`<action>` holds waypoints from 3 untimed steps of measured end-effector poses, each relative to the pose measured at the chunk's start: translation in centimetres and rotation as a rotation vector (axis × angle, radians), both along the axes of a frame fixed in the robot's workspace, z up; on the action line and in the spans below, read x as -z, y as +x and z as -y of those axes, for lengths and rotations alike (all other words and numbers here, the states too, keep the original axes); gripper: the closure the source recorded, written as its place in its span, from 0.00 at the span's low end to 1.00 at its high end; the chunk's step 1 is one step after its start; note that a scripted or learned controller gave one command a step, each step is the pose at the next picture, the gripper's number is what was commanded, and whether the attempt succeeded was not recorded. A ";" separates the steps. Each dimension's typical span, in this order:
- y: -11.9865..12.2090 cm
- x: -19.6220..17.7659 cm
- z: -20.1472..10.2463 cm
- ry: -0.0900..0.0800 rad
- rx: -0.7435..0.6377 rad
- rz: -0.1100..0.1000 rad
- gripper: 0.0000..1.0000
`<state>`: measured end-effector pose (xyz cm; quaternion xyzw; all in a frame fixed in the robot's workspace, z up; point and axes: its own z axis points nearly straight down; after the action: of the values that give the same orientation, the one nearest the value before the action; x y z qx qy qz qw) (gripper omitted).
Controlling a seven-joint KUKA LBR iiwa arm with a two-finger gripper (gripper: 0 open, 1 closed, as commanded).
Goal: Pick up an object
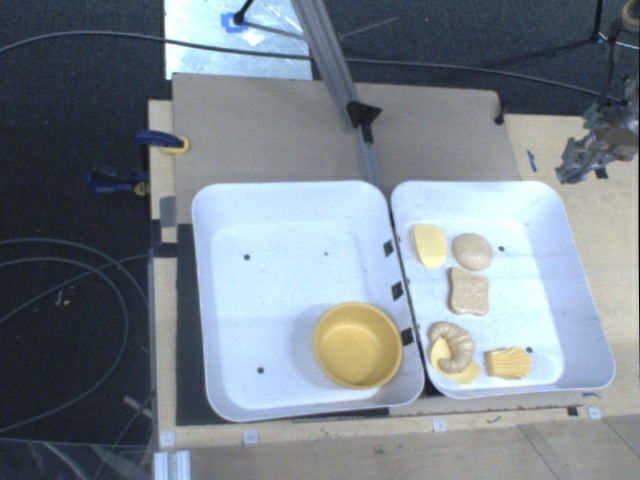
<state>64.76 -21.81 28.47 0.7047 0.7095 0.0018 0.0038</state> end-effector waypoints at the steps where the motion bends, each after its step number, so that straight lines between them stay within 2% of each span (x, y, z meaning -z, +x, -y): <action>1: -0.2 -0.3 -5.9 0.004 -0.004 -0.005 1.00; 3: 0.1 -0.2 -15.3 0.003 -0.003 -0.005 1.00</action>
<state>64.85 -6.51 28.64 0.7036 0.7106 0.0010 0.0008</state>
